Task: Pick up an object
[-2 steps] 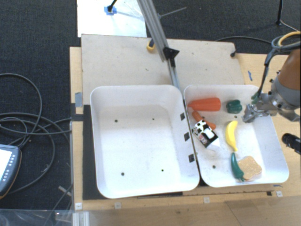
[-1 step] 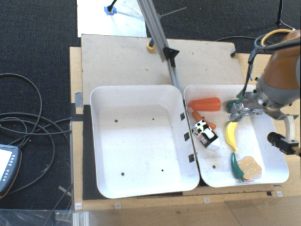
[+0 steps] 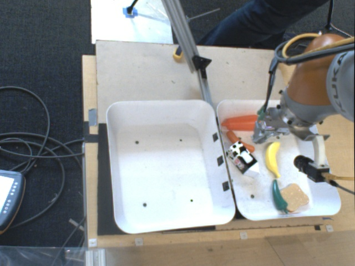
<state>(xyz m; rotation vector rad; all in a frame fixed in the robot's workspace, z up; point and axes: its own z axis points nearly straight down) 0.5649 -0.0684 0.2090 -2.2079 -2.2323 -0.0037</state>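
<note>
The right bin (image 3: 327, 204) holds an orange carrot-like piece (image 3: 238, 123), a black-and-white block (image 3: 242, 155), a yellow banana (image 3: 272, 158), a green pepper-like piece (image 3: 277, 195) and a tan bread slice (image 3: 294, 197). My gripper (image 3: 268, 129) hangs over the bin's upper middle, just right of the carrot's end and directly above the banana's top. Its metal tips point down and left. Nothing shows between them.
The left bin (image 3: 119, 165) lies beside the right one. A slanted grey pole (image 3: 186, 32) crosses from the top down to the divide between the bins. Cables (image 3: 33, 143) lie on the floor at left. The arm's body (image 3: 319, 82) covers the right bin's far right corner.
</note>
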